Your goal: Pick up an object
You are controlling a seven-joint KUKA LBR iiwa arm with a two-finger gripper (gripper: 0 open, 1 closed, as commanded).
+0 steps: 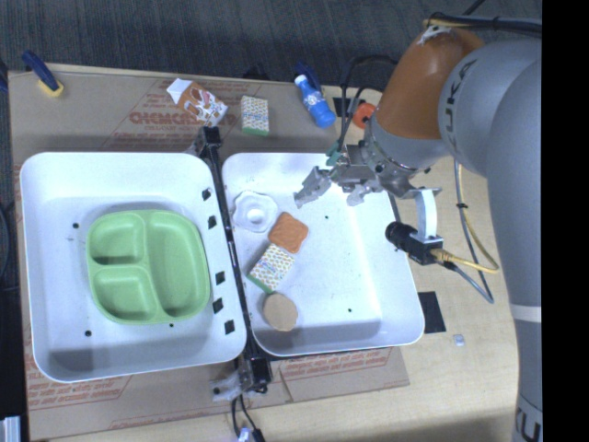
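So from my feed, the pickable stuff all sits along the left side of the right bin [396, 284]. There's a small white round cup-like thing [253, 211] at the far end, looks like shiny plastic. Just nearer than that is an orange block [290, 232], spongy-looking with rounded corners, and touching its near-left corner is a flat rectangular packet [273, 266] with a speckled green-and-yellow print. Nearest to me is a tan disc [280, 312], matte, maybe wood or cork.

The claw [313, 188] hangs over the far part of that same bin, to the right of the white cup and apart from it, tilted toward the left. Its grey metal fingers look spread with nothing between them.

The left bin [46, 247] holds a pale green divided tray [147, 265], smooth plastic with three compartments. On the cardboard-covered counter [340, 368] past the bins I see a blue bottle [316, 102] lying down, a small speckled box [255, 115], and a crinkly snack wrapper [197, 102].
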